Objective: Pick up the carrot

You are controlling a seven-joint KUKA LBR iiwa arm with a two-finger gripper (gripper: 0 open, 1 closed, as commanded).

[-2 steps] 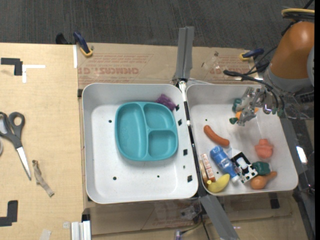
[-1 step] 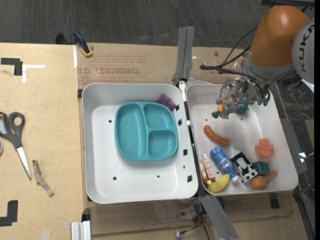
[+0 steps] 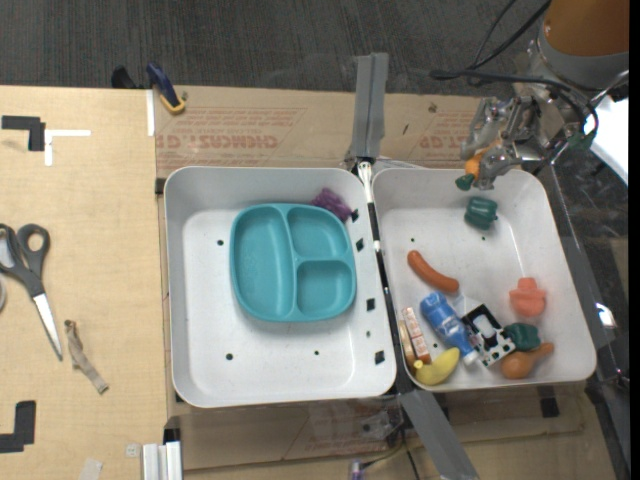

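The arm reaches in over the right bin's [image 3: 560, 268] far rim, its gripper [image 3: 480, 173] clamped on the carrot [image 3: 470, 179], above open white floor.

The worktop [image 3: 80, 218] is seen as a pale wooden surface, with a sheet of brown cardboard [image 3: 260, 128] laid over its middle and right part. Two shallow white bins are set side by side on it. The left bin [image 3: 190, 368] is taken as landmark: the right bin [image 3: 565, 268] is placed directly against its right wall. Well to its left, a pair of scissors [image 3: 30, 278] is laid flat, and a small strip of material [image 3: 85, 358] is found just below and right of the scissors. Beyond the bin's far left corner, a blue-and-yellow clamp [image 3: 165, 88] is seen.
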